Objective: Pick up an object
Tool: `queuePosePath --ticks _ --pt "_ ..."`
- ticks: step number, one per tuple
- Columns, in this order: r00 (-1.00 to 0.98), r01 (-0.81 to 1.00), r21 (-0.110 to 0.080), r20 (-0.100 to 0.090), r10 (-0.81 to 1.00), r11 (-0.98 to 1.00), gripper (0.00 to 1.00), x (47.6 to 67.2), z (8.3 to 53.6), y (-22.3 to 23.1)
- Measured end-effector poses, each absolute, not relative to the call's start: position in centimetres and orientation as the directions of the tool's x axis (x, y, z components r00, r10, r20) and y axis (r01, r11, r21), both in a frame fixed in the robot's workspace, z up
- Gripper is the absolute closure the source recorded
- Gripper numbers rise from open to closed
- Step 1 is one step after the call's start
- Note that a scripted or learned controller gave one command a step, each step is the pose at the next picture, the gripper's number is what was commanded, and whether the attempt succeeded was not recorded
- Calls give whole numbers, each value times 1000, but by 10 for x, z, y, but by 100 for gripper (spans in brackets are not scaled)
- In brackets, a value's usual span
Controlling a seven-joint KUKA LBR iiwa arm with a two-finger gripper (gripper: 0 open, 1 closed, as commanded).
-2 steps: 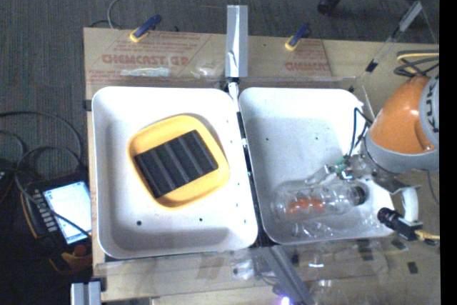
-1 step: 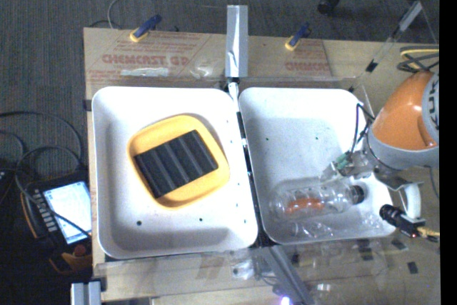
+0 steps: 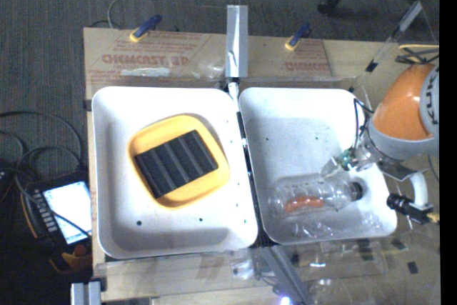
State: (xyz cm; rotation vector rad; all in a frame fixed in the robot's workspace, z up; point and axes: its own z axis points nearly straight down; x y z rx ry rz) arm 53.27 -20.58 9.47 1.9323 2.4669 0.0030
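The gripper [image 3: 350, 164] sits low in the right bin [image 3: 300, 107], right at the neck end of a clear bottle [image 3: 314, 198] lying on its side. Can't tell what state the gripper is in or whether it's got anything, too blurry. My guess: the bottle is round and slick, so it could roll or squirt out sideways. The left bin [image 3: 114, 111] has a yellow tray [image 3: 178, 161] with a black ribbed insert.

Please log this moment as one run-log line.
arm: over right bin | clear bottle: lying in right bin | yellow tray: left bin
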Motion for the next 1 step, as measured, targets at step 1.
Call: queuePosePath --ticks 1 --pt "-352 936 0 1 936 352 100 517 175 -116"
